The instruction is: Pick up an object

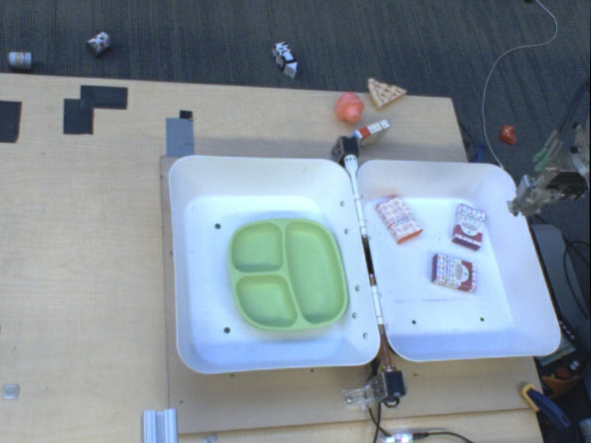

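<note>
Risk of a missed pinch: thin, flat, glossy packets lying flush on slick white plastic, apt to skid. Nearest, red sachet (pixel 453 272) mid right bin (pixel 517 335); farther, second sachet (pixel 469 226) toward its right edge, paler sachet (pixel 399 219) by its left edge. Gripper (pixel 540 192) over far right rim, open or closed impossible to tell.

Worktop (pixel 83 275): pale wood, black patches at far left. Bearing two shallow white bins side by side, left bin (pixel 185 275) and right bin (pixel 526 330). At the far edge, an orange ball (pixel 349 108), a pizza-slice toy (pixel 386 92) and a small red-tipped tube (pixel 374 130).
</note>
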Available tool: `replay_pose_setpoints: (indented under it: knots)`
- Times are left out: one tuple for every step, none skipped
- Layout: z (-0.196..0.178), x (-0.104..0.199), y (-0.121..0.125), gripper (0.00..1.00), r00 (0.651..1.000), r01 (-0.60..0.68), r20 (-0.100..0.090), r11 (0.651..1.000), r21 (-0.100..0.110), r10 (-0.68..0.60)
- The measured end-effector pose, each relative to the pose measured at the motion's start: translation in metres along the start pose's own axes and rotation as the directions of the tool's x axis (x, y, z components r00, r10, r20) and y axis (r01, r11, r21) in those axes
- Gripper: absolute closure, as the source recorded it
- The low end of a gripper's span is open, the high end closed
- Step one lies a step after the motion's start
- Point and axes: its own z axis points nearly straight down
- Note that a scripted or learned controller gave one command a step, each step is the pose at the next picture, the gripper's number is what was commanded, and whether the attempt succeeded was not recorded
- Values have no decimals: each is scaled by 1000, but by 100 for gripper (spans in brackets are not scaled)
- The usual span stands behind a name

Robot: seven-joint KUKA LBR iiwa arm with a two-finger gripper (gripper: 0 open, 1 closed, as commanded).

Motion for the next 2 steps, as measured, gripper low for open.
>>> replay_pose_setpoints:
  knots:
    - [25, 85, -42, 100, 1000, 2, -3, 1000, 4, -2]
    - [25, 13, -15, 100, 1000, 0, -1, 1000, 2, 0]
